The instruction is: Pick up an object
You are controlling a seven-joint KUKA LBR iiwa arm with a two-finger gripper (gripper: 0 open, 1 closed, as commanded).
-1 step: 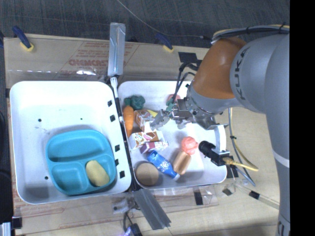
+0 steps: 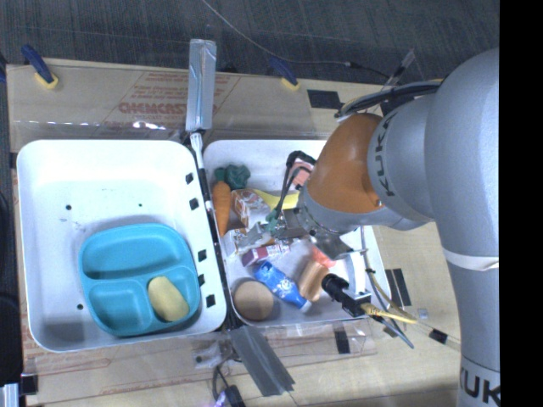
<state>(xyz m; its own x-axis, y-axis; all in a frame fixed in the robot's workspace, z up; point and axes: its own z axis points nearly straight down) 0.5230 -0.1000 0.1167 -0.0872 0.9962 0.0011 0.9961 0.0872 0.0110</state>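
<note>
Now, arm: reaches in from the right, low over the right bin (image 2: 254,153).
Gripper (image 2: 276,224): down among the small packets (image 2: 254,246) mid-bin; cannot tell whether it is spread or closed.
Carrot (image 2: 221,206): along that bin's left wall, beside the packets.
Blue packet (image 2: 282,285): nearer the front, touching a brown round thing (image 2: 254,300).
Left bin (image 2: 51,168): holds a blue tray (image 2: 127,253), with a yellow lump (image 2: 168,298) in the tray's front right compartment.

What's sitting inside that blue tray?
One yellowish lump, potato-like, lies in the lower right compartment of the blue tray. The tray floor under it is covered, so anything beneath stays hidden.
</note>
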